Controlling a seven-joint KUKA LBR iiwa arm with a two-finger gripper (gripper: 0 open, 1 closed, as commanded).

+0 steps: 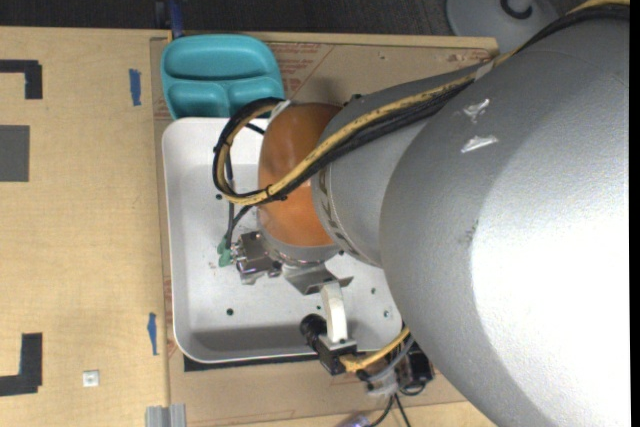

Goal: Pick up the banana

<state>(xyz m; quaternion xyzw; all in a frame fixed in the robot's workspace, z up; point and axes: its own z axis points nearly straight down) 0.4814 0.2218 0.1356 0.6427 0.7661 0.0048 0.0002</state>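
The big grey arm [480,215] is hanging low over the white bin [185,215] on the bench, covering most of it, so I can't tell where the banana is sitting relative to the claw [250,260], or how the claw is set.

Grey arm [500,215], orange band [295,175], black-and-yellow cables [240,165].

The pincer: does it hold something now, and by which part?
It cannot be told: the arm covers the pincer over the white bin, and no held object is visible.
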